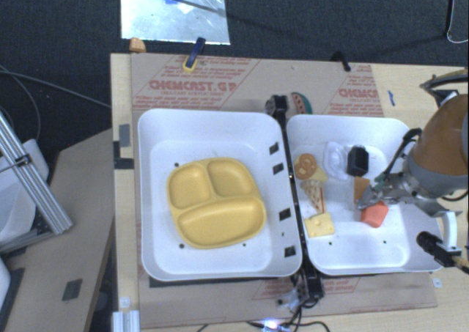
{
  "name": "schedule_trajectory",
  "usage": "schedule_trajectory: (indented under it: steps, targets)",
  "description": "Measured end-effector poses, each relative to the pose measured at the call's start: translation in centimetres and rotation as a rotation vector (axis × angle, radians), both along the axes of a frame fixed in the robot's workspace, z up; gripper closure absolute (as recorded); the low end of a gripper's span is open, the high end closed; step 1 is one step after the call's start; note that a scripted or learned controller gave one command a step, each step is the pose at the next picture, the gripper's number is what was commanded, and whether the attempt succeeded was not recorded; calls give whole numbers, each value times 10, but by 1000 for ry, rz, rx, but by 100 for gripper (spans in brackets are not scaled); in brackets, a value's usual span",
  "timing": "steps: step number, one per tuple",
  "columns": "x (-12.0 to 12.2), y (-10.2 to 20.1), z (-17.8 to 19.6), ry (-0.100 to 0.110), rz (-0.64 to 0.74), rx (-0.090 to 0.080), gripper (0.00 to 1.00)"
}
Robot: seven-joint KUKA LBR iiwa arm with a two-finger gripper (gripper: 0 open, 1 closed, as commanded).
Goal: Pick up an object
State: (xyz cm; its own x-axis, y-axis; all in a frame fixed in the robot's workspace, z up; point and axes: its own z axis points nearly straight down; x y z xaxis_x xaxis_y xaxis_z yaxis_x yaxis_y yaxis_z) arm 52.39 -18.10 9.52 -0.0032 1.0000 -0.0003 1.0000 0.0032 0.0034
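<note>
Lettering reading "CHEMCAST GP" is showing in red across the brown protective sheet (220, 78) that is covering the bench (121, 198), once above the left bin and again, partly cut off, above the right one. No other writing is legible.

Two shallow white bins are sitting side by side on that sheet. The left bin (157, 250) is holding a yellow divided plate (216, 201) with three compartments, lying flat near its middle. The right bin (366, 257) is carrying the small items: a round pretzel-like toy (305, 166) near its left wall, a pale wedge with holes, like a cheese slice (314, 195), just below it, a yellow block of cheese (319, 225) lower still, a crumpled clear plastic piece (335, 157) toward the top, a black block (357, 160) just beside that plastic, and an orange-brown piece (360, 189) below the black block.

The grey arm with its orange band (443, 144) is reaching in from the right, and the gripper (376, 202) is hanging low over the right bin. Its fingers are pointing at a small red-orange object (374, 214), which is lying on the bin floor right at their tips; whether they are touching or enclosing it is too blurred to make out, and how far apart they stand cannot be told.
</note>
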Motion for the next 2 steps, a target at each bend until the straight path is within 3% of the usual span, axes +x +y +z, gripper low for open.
schedule_trajectory:
  steps: [1,2]
  targets:
    - [47,54,-11,-1,7,2,100]
    - [49,141,96,-8,10,3,100]
